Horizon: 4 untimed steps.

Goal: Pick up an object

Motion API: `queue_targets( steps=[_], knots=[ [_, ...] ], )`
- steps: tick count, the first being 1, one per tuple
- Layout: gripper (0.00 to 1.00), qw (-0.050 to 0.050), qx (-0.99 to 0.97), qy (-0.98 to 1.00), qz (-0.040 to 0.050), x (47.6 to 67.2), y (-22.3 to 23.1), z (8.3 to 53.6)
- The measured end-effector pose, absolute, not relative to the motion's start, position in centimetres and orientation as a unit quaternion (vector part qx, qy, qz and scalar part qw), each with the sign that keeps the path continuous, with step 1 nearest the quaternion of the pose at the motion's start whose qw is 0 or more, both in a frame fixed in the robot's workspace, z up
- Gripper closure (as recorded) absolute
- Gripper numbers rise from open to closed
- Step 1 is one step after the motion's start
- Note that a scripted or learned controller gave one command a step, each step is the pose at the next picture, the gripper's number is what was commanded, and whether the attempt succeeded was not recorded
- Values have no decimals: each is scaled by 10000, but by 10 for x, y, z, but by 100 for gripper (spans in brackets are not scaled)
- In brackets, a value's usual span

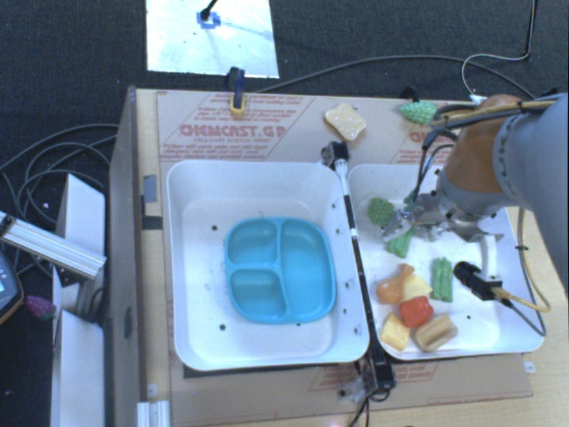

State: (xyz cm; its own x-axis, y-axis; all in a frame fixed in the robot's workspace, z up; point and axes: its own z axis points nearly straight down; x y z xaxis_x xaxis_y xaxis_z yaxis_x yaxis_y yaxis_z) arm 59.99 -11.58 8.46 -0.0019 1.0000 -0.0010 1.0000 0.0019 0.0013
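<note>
Several toy foods lie in the right bin (pixel 516 341): a green broccoli (pixel 380 210), a small green piece (pixel 400 244), a green bean pod (pixel 442 278), an orange piece (pixel 396 286), a red piece (pixel 415 310), a yellow wedge (pixel 395 332) and a tan bread roll (pixel 436 331). My gripper (pixel 409 225) reaches in from the right and is low over the bin's upper left part, between the broccoli and the small green piece. Its metal tip is right against the small green piece. The arm hides the bin's upper right part.
A blue divided plate (pixel 280 269) rests in the left bin (pixel 204 327). Behind the bins on the bench lie a tan cracker toy (pixel 345 121) and a green toy (pixel 418 111). A black part with a yellow cable (pixel 476 280) hangs over the right bin. A clamp (pixel 236 92) stands at the back.
</note>
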Motion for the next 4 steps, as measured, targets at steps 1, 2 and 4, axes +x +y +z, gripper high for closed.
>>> queue_targets(
  steps=[1,2,4],
  knots=[
    [0,-2,7067,7075,1,535,-90,84],
    [0,1,7069,7073,3,522,-89,84],
    [0,0,7069,7074,1,513,-107,84]
  ],
)
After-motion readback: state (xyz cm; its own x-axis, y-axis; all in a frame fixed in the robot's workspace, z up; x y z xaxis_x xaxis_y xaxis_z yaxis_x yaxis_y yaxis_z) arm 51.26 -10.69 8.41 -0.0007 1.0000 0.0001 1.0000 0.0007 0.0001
